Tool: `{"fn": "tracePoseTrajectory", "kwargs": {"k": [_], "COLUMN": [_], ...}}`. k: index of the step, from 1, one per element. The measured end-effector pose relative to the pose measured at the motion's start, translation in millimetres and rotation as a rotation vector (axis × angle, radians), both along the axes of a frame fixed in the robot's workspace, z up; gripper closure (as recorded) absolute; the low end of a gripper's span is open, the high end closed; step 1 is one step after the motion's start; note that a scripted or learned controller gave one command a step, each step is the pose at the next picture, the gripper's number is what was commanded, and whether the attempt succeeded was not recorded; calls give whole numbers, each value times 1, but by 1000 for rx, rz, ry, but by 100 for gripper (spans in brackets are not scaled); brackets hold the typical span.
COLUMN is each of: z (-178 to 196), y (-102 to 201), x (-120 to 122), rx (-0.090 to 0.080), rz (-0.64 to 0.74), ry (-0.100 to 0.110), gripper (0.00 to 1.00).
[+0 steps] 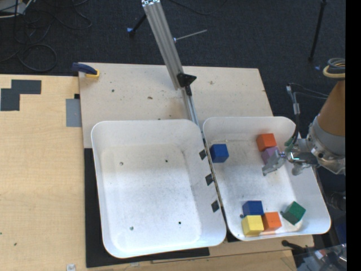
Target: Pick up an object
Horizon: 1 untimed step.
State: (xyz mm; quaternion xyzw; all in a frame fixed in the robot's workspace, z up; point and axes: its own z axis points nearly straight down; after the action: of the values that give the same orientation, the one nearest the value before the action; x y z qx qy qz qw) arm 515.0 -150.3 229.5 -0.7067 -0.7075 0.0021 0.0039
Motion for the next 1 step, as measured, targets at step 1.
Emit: {"fn": "tracePoseTrajectory", "kwargs": {"k": [1], "z": [2], "y": [-1], "x": [1], "rx": [-1], "rz": [-3], "ry": [-5], "gripper": [0]}}
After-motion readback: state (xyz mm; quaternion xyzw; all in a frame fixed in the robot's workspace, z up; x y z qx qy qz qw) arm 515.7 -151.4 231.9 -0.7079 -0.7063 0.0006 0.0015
